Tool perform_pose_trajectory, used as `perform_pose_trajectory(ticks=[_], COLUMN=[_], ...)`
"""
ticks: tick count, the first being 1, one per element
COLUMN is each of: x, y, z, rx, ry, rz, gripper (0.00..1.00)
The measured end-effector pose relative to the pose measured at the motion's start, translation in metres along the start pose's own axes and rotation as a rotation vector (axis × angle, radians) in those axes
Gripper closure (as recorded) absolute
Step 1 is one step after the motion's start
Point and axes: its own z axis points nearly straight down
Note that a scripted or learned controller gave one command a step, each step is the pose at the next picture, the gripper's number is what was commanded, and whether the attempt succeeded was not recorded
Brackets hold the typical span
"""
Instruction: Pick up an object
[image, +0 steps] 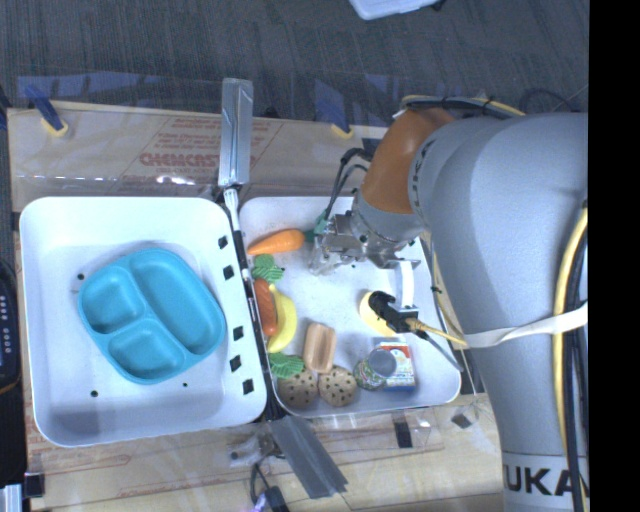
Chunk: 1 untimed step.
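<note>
- Arm (500, 230) reaches in from the right. Its orange band (395, 165) sits over the far right corner of the right bin (335, 295).
- Gripper (328, 250) is low over the far part of the right bin, roughly midway between its left and right walls. From this angle I cannot tell whether it is released or clenched. Nothing is seen held in it.
- Nearest candidate is the carrot (277, 241), lying in the far left corner of the right bin just to the left of the gripper. Whether they touch cannot be told.
- Along the left wall of the right bin, from far to near:
  - a green leafy piece (266, 268)
  - a red sausage (266, 305)
  - a banana (286, 322) pressed against the sausage
- A tan bun (319, 346) lies just right of the banana.
- Two brown cookies (339, 385) sit at the near edge, close to the near left corner.
- In the near right corner a can (376, 368) lies on its side, touching a small carton (402, 365).
- A yellow rounded item (372, 318) lies toward the right wall, partly covered. What it is cannot be told.
- Left bin (60, 250) holds a blue three-compartment plate (150, 312), set at an angle around its middle.
</note>
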Motion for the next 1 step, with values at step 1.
perform_pose_trajectory(ticks=[1], x=[-0.0586], y=[-0.0359], z=[-0.0779], rx=[-0.006], ry=[-0.001], rz=[0.308], gripper=[0.00])
